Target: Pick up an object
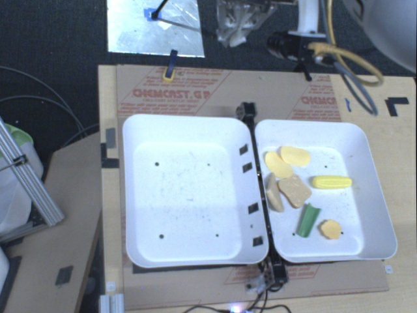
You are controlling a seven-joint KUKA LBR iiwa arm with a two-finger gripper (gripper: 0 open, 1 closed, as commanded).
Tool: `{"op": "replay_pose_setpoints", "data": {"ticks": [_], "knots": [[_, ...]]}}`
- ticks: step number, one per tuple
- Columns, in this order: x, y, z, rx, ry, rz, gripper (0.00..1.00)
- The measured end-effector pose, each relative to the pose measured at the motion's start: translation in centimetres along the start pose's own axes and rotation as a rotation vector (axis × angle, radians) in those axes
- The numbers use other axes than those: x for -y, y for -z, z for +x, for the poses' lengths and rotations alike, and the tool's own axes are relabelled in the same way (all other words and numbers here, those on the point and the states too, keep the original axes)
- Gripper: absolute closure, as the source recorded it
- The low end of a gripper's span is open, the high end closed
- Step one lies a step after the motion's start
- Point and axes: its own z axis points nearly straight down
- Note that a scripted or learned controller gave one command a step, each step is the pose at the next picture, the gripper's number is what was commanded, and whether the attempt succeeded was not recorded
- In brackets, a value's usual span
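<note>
The pincer (240, 19) hung at the top of the view, well above the right bin (365, 145) and off the tabletop (195, 87), beside the arm's pale wrist; whether it was released or clenched could not be told from this angle, and nothing showed in its grip. All the small things lay inside the right bin. Two yellow round pieces (287, 161) overlapped near that bin's upper left. Below them sat a tan bread slice (294, 191), touching a paler beige piece (274, 197) on the side toward the divider. A yellow corn cob (331, 182) lay toward the bin's right wall. A green stick (307, 220) lay lower down, with a small orange-yellow lump (331, 229) just beside it
</note>
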Motion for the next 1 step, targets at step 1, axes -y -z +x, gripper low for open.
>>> {"op": "replay_pose_setpoints", "data": {"ticks": [1], "knots": [[8.72, -0.48, 0.9, 0.002, 0.0, 0.017, 1.0]]}}
